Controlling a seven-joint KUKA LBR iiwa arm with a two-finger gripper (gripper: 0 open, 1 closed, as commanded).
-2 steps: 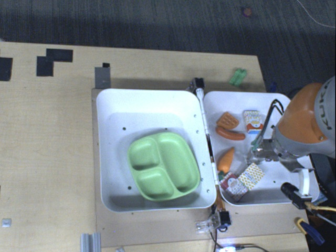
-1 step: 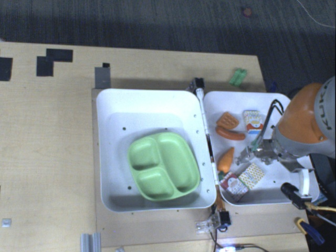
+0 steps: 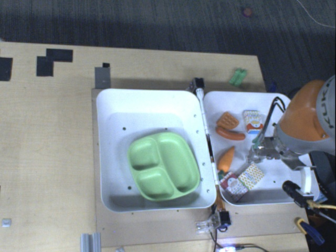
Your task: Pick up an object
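Note:
The right bin [image 3: 273,196] holds several small items. A waffle-like orange piece [image 3: 228,121] lies at its upper left, a red sausage [image 3: 232,135] just below it, and an orange carrot [image 3: 226,159] further down. A small white carton [image 3: 253,120] sits near the top. A patterned packet [image 3: 251,176] and a dark red wrapper [image 3: 232,185] lie near the bin's front. My gripper [image 3: 256,154] hangs low over the bin, just above the patterned packet and right of the carrot, with nothing seen between its fingers.
The left bin [image 3: 113,140] holds a green divided plate [image 3: 164,165]. A green object [image 3: 238,77] lies on the bench behind the right bin. The arm's orange band [image 3: 304,117] and grey wrist cover the right bin's right side.

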